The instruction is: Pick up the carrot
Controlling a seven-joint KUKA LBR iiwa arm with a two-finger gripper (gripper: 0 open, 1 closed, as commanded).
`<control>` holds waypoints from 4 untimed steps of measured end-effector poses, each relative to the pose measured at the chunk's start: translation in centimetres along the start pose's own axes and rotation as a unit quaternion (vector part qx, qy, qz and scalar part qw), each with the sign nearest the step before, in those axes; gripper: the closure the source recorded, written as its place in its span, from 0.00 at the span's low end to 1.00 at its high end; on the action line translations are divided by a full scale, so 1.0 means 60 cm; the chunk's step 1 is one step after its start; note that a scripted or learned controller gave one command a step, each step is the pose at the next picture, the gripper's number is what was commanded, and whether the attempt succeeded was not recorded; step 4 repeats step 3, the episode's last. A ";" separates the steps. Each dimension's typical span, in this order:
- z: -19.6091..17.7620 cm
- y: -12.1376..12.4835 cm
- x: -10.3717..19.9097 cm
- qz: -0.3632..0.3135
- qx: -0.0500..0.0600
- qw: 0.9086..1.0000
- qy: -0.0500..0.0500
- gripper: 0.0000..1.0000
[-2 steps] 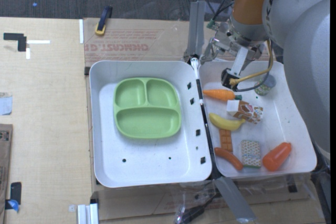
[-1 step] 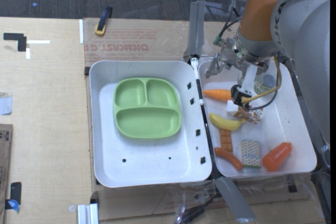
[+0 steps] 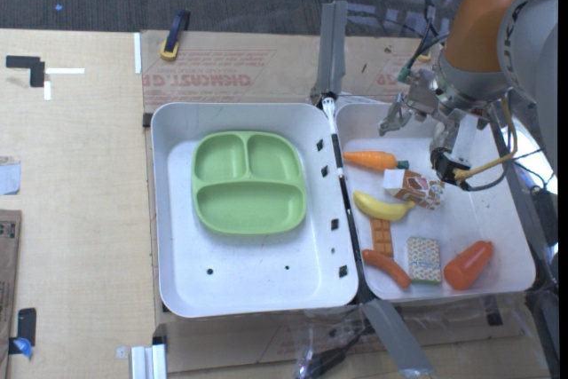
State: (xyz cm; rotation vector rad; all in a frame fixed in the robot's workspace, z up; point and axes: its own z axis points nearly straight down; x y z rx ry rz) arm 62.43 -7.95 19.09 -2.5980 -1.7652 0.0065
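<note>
Plywood bench and dark floor are framing two shallow white bins sitting side by side, and you are looking down on them at a slant. Lying in the left bin (image 3: 177,217) is a green divided plate (image 3: 249,183). Crowding the right bin (image 3: 510,217) are toy foods: the carrot (image 3: 369,161) near the upper left corner, a banana (image 3: 383,207) just below it, a small printed snack packet (image 3: 417,189) to its right, a sausage (image 3: 387,269), a boxed item (image 3: 423,259) and a red pepper (image 3: 468,264) along the front.

Your gripper (image 3: 415,113) is hanging over the bin's back edge, up and to the right of the carrot and apart from it. Its fingers are spreading wide with nothing between them.

The carrot is lying flat with its long axis running nearly left to right, tilting slightly down toward the right. Its orange tip is pointing at the wall between the bins; its green stub is facing the packet.

You are probably working the approach. Bring the fingers across the carrot's short width, straddling mid-body, so they are closing front to back. Keep clear of the packet and the banana, both sitting close.
</note>
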 end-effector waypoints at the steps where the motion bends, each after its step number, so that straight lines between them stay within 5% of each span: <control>1: 0.152 0.009 -0.018 -0.084 -0.008 0.996 0.004 0.00; 2: 0.123 0.017 -0.022 -0.081 -0.016 0.997 0.004 1.00; 3: 0.000 -0.089 0.067 0.083 0.000 0.997 0.000 1.00; 4: 0.000 -0.089 0.067 0.083 0.000 0.997 0.000 1.00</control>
